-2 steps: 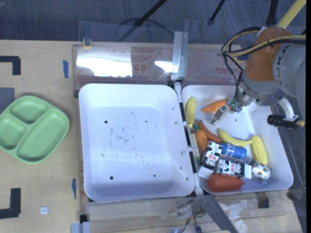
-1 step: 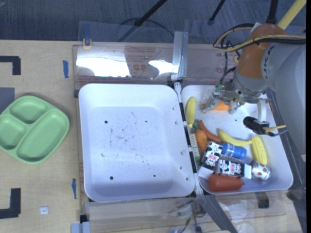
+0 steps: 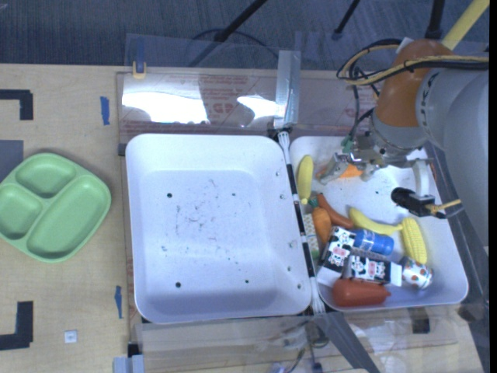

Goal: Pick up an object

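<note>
At the near edge of the right bin (image 3: 450,286) lies a red sausage-like toy (image 3: 359,291), and just behind it a black-and-white carton (image 3: 353,259) with a blue bottle (image 3: 371,243) touching it. Beside these is a corn cob (image 3: 415,241), then a curved banana (image 3: 374,222) and a carrot (image 3: 332,210) near the divider. Farther back, a second yellow piece (image 3: 305,177) stands along the left wall of this bin. These look like light, stiff plastic toys with smooth skin, so I judge they may slip; a hold across the narrow middle of a long one seems best.

At the far end, the tool (image 3: 347,165) is low over something orange (image 3: 351,172). Whether its jaws are apart or together I cannot tell. The left bin (image 3: 147,154) and a green tray (image 3: 51,205) on the surface (image 3: 62,107) lie to the side.
</note>
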Robot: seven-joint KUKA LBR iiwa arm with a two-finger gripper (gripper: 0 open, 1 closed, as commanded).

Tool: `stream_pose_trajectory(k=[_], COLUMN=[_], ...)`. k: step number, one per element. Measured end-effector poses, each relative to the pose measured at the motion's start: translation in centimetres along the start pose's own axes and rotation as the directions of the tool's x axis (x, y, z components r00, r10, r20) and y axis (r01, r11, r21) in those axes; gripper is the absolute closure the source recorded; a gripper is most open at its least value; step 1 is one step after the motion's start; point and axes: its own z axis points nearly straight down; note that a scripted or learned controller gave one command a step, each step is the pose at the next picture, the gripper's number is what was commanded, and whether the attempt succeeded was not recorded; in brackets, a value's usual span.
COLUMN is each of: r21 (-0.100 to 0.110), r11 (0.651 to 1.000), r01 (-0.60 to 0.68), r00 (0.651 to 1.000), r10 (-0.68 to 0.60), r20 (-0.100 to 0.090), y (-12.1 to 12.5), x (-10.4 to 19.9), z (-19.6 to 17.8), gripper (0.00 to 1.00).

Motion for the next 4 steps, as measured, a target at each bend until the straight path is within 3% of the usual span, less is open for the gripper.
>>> stream_pose_trajectory(k=[1,2,3,4], r21=[0.018,-0.007,-0.006,-0.005], r11=[1.000,0.976,0.976,0.996], r01=[0.002,-0.218,-0.217,-0.085], r00=[1.000,0.976,0.976,0.996], r10=[-0.002,0.218,0.217,0.085], r20=[-0.002,-0.005,-0.005,-0.006], y=[-0.3,0.2,0.2,-6.6], x=[0.0,-2.1,-2.0,0.6], z=[-0.4,-16.6,-16.6,-2.8], gripper=[1.00,1.00,0.00,0.00])
